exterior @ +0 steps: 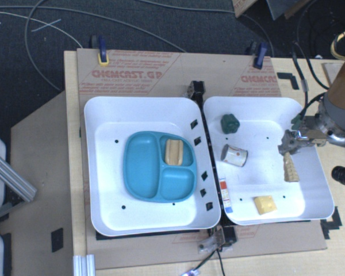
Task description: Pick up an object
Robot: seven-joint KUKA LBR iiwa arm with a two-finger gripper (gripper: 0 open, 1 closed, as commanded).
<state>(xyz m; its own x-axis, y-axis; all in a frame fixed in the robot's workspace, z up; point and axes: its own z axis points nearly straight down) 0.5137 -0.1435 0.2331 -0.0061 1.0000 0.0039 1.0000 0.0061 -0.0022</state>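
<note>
In the right bin [310,209] lie a dark green lump [230,123], a small silver can on its side [234,154], a yellow block [265,204], and a flat red and white packet [223,191] against the left wall. A tan, rough stick [291,169] sits at the bin's right side. My gripper [290,144] hangs over the right bin's right part, directly above the tan stick's upper end. Whether it touches the stick is unclear.
The left bin [103,200] holds a blue divided plate [159,167] with a tan bread-like piece [173,152] in its upper right compartment. A black divider [204,154] runs between the bins. Clamps and cables sit on the bench's far edge.
</note>
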